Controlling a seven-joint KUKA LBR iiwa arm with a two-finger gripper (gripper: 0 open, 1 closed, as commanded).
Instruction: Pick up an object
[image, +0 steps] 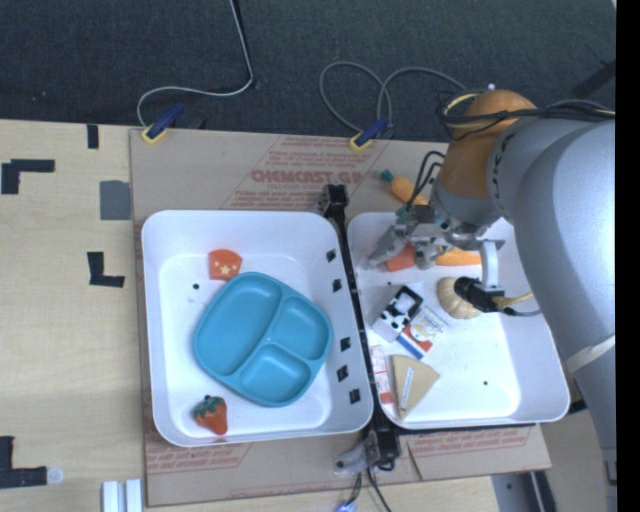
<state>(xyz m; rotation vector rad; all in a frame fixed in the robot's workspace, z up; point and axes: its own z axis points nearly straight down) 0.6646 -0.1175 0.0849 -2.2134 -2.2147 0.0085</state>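
Observation:
My gripper (393, 246) is low over the back left corner of the right bin (500, 395), on the grey arm with its orange band (470, 165). A small red-orange piece (401, 263) lies right at the gripper's tip, partly covered by it; whether it is held is hidden. An orange carrot-like piece (457, 257) lies just to the right of it. A tan bread-shaped toy (460, 297), a black-and-white toy (402, 306), a red-and-blue card (416, 340) and a tan wedge (414, 382) lie nearer the front.
The left bin (160, 235) holds a blue divided plate (262, 338), an orange-red piece with a star (224, 264) and a strawberry (210, 414). A small carrot (401, 187) lies on the cardboard behind the right bin. Cables run along the divider between the bins.

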